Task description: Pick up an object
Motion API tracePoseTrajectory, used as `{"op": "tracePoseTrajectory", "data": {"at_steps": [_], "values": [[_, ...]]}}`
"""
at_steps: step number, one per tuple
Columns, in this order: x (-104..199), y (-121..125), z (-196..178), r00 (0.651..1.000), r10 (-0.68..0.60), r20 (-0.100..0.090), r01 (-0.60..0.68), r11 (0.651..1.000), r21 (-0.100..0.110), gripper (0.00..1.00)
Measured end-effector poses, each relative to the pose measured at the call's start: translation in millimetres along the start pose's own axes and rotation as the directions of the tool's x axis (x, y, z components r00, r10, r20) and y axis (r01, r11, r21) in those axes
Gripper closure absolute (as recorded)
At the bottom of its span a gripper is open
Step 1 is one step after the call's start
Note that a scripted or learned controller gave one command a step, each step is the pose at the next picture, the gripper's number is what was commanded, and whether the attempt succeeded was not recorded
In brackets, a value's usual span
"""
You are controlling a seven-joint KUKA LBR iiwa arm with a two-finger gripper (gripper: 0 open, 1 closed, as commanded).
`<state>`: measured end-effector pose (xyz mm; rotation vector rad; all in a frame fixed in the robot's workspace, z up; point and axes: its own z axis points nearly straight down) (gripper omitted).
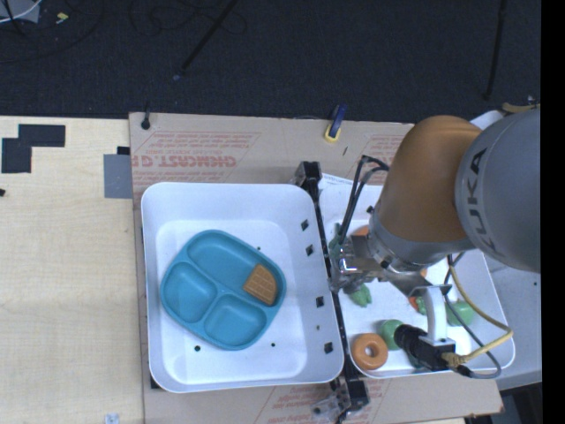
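Fingers (347, 266) near green object (359, 296); "UKA"-lettered arm (494, 193)

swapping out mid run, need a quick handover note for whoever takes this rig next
Hand: low over the left side of the right bin, close to the divider; grip state can't be told, nothing visibly held.
Right bin: donut near the front edge, green piece just below the hand.
Left bin: blue divided plate with a brown waffle piece on it.
Done: no pick visible.
Left: grasp one object and lift it.
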<state>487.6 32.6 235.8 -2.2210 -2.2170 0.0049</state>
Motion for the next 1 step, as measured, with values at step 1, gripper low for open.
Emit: {"op": "tracePoseTrajectory", "data": {"at_steps": [1], "values": [[2.9,4.7,18.7,1.000,0.001,0.001,-0.001,1.000,0.002,1.00]]}}
